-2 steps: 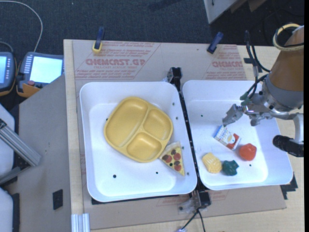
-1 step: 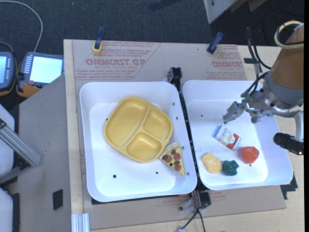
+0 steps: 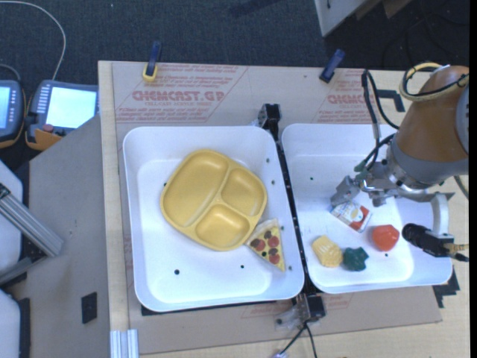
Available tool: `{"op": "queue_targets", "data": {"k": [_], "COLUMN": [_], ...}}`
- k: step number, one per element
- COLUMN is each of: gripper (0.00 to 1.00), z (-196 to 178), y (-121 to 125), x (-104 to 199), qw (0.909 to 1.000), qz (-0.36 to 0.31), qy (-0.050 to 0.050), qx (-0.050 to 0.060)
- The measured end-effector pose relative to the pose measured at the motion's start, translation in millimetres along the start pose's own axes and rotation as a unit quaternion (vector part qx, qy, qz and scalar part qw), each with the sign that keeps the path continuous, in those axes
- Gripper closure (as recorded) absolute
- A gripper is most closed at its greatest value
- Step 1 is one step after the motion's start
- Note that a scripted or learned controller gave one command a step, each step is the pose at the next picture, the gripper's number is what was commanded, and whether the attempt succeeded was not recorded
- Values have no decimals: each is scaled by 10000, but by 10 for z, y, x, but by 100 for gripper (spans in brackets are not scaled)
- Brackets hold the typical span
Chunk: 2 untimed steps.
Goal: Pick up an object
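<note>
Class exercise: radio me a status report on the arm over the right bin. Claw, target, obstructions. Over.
Claw low in right bin, at white-and-red packet; grip unconfirmed. Red piece, yellow piece, green piece lie apart, nearer the front. Nothing blocking. Over.

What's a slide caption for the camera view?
Gripper over a small packet in the right bin; yellow divided plate in the left bin.

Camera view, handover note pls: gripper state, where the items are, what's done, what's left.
Gripper: low in the right bin, over a small white-and-red packet; grasp not confirmed.
Right bin also holds a red tomato-like piece, a yellow piece and a green piece along its near side.
Left bin: yellow divided plate, with a pizza slice at its near right edge.
Done: nothing visibly lifted.
Left: secure one object and raise it.
</note>
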<state>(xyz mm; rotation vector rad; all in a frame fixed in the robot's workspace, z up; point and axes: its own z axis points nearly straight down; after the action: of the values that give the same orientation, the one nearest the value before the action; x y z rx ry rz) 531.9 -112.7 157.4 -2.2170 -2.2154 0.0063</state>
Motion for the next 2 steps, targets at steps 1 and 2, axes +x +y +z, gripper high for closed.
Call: {"op": "queue_targets", "data": {"k": [1, 2], "gripper": [0, 0], "z": [570, 696], "y": [-78, -59], "x": [-71, -91], "qw": [10000, 10000], "qz": [4, 6], "qy": [-2, -30], "qx": [0, -62]}}
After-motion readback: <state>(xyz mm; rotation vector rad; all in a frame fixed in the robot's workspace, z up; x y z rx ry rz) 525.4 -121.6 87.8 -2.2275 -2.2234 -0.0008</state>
